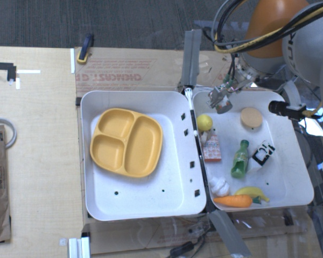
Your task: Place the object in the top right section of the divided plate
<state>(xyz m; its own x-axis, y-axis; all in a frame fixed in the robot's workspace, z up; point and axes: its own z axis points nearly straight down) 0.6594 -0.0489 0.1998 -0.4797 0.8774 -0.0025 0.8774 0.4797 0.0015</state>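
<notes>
- The plate, yellow and divided into three sections, lies in the left bin.
- The gripper hangs over the far left corner of the right bin; its fingers seem to hold nothing, and whether they are apart or together I cannot tell.
- Near it, below, lies a lemon.
- Also in that bin: a tan disc, a red packet, a green bottle, a black-and-white block, a carrot, a banana and a white lump.
</notes>
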